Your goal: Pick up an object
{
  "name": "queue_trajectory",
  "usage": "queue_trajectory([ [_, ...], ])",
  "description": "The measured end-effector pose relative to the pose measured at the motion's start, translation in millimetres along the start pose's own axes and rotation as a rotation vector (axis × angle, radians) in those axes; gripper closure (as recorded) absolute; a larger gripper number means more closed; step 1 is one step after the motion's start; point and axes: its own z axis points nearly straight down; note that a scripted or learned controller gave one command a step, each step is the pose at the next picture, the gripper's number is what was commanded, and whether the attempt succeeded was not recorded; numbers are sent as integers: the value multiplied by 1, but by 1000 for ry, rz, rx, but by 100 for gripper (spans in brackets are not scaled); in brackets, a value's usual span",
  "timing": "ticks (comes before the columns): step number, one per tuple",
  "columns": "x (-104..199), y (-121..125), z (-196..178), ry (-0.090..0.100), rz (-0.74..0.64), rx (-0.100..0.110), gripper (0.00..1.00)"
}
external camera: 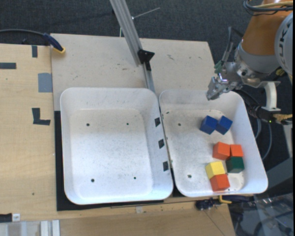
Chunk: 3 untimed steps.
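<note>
The right bin holds several small cubes. Two blue cubes lie side by side near its upper right. Lower down sit two orange cubes, a dark green cube, a yellow cube and a red-orange cube, packed together near the bin's front right corner. My gripper hangs over the bin's back rim, above and slightly left of the blue cubes, with nothing seen between its fingers. The fingertips are small and dark against the rim.
The left bin lies beside the right one, sharing a middle wall. A slanted metal rail runs from the top down to the bins' junction. Cables hang at the right of the arm. Tape marks dot the wooden bench at left.
</note>
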Motion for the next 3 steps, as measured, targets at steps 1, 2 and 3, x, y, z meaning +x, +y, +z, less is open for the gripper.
queue_trajectory([
  [1,54,-2,-2,2,-5,3,100],
  [2,115,8,12,2,-6,5,100],
  [3,175,17,27,1,-6,5,100],
])
